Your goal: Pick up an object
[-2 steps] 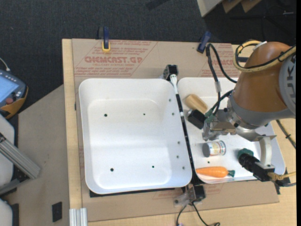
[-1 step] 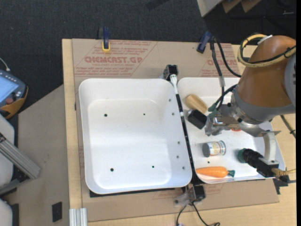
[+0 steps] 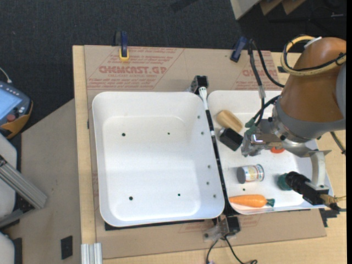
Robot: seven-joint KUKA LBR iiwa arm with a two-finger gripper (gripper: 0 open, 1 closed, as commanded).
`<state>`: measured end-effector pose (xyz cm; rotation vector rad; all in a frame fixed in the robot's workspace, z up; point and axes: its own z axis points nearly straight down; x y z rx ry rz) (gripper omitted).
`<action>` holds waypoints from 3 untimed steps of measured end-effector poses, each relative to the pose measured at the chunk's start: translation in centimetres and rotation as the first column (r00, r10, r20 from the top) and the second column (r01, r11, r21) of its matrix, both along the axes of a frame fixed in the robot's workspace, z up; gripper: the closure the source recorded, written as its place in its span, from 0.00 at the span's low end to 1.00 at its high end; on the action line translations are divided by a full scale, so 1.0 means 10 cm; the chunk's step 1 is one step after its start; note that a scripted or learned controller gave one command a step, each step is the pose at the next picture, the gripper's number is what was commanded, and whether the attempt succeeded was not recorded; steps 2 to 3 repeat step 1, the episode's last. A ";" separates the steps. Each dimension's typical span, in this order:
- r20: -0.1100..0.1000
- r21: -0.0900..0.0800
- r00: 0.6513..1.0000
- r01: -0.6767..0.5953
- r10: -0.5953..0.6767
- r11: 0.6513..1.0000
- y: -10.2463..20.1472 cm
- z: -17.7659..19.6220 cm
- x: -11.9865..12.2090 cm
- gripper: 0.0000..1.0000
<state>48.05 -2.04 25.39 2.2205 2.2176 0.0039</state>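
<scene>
Jaws low over right bin (image 3: pixel 236 99); spread or pressed together, couldn't tell. Black block (image 3: pixel 231 139) just beside them, jar (image 3: pixel 251 173) near. Nothing lifted; pickup remained undone.

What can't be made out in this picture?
Camera view:
1. Red thing: mostly hidden beneath the gripper; its kind is unclear.
2. Right bin, right side: covered by the arm.
3. Jar: label too small to read.
</scene>
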 end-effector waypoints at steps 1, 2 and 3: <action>0.002 0.000 1.000 0.001 -0.001 1.000 0.00 0.10 0.01 1.00; 0.002 0.000 1.000 0.001 -0.001 1.000 0.00 0.10 0.01 1.00; 0.002 0.000 1.000 0.001 -0.001 1.000 0.00 0.10 0.01 1.00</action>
